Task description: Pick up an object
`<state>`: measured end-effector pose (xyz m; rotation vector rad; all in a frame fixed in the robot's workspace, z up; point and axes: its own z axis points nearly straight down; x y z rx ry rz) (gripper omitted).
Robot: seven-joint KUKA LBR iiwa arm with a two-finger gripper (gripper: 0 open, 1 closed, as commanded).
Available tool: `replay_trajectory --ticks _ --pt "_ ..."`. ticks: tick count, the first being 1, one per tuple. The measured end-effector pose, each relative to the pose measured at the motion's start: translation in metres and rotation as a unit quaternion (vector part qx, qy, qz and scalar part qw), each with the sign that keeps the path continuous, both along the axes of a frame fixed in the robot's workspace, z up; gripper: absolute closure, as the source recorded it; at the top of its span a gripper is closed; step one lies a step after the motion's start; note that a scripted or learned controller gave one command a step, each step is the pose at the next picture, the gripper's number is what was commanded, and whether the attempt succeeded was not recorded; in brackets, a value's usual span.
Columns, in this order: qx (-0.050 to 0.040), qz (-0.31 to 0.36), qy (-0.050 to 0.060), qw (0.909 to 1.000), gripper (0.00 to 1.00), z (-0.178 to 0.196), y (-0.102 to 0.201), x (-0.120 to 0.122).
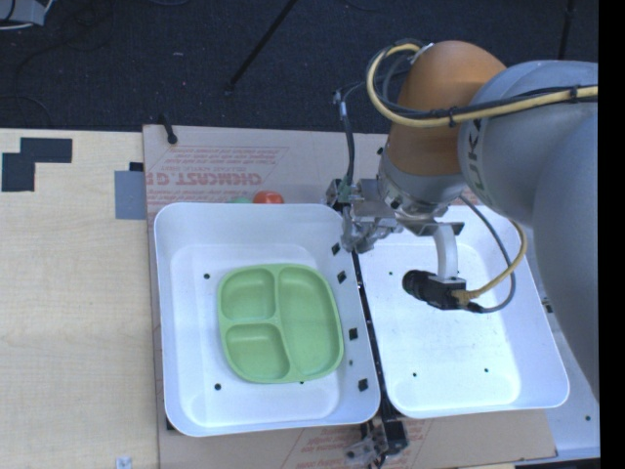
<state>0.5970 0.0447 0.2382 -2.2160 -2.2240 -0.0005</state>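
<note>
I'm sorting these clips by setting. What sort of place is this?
Most likely a robotics lab test bench: a grey arm with looped cables reaches over two white bins on a plywood bench, one holding a green divided plate.

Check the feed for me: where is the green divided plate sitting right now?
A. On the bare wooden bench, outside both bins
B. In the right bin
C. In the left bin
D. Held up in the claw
C. The green divided plate lies flat on the floor of the left bin, while the arm hangs over the right bin.
</note>
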Motion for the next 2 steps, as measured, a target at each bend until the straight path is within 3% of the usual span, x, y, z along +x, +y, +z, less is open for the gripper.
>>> replay_trajectory --ticks 1,2 --pt "-0.0007 0.0 0.0 1.0 1.0 0.002 0.048 0.022" --pt "-0.0011 -0.001 0.001 1.0 1.0 -0.005 0.062 0.025"
